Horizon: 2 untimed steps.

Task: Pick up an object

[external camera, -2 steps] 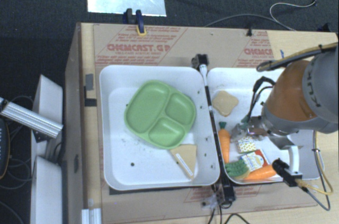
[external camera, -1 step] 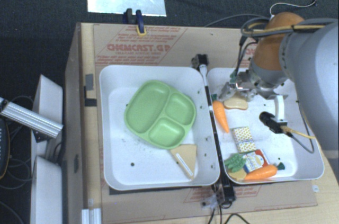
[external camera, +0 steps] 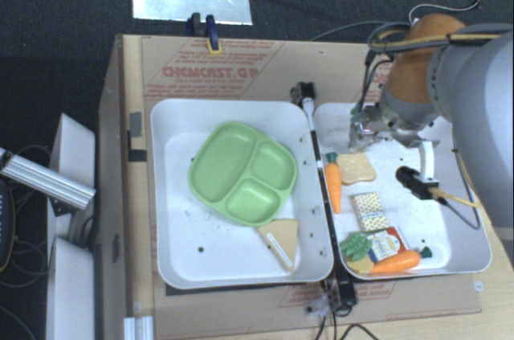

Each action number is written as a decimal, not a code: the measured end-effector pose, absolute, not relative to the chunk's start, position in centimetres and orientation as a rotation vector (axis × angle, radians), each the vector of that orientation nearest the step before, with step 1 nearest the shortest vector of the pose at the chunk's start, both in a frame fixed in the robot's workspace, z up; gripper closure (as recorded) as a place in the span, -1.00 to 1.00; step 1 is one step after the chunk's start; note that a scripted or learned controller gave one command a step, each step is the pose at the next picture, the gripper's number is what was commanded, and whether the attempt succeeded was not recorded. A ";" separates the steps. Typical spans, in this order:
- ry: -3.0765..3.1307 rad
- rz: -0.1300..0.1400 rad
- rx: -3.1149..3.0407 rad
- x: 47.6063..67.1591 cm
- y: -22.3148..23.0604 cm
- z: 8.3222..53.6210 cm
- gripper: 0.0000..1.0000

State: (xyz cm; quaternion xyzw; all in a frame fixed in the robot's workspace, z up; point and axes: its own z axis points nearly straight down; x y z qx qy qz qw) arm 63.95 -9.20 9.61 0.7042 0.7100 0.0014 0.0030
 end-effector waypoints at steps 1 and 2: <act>2.220 0.002 2.216 58.2 -14.3 17.9 1.00; 2.222 0.001 2.217 58.2 -14.2 17.8 -1.00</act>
